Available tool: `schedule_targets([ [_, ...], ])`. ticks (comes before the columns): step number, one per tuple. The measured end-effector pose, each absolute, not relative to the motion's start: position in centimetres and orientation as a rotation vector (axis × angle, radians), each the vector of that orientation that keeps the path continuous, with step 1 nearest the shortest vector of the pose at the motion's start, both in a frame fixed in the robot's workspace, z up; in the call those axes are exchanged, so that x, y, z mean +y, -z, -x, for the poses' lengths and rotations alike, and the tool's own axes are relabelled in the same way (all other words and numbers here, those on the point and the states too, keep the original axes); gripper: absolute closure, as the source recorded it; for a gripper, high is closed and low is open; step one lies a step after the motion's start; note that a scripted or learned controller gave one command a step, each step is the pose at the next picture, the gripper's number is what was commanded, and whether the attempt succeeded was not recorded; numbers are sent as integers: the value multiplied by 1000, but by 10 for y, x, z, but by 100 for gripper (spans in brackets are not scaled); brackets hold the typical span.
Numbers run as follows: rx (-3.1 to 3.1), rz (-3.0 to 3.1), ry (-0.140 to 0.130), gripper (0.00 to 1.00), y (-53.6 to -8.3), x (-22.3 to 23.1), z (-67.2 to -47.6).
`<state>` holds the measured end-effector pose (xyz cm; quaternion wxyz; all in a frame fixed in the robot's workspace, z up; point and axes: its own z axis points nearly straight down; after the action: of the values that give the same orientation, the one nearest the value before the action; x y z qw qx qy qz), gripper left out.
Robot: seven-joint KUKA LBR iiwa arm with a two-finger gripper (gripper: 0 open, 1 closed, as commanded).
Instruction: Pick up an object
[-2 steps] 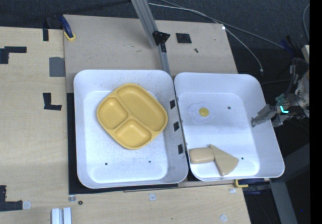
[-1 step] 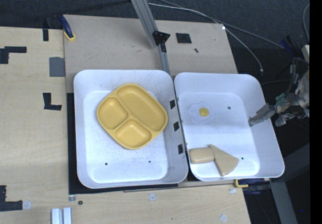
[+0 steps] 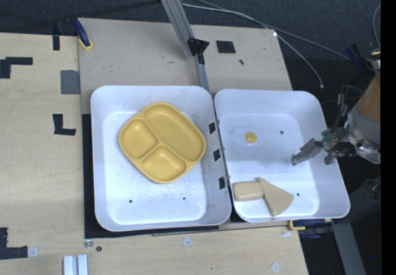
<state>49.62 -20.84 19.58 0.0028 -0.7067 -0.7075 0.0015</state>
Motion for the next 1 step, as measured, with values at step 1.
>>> schedule_targets([
  [1,-2219,2216,-5,0,-139,-202,-504],
])
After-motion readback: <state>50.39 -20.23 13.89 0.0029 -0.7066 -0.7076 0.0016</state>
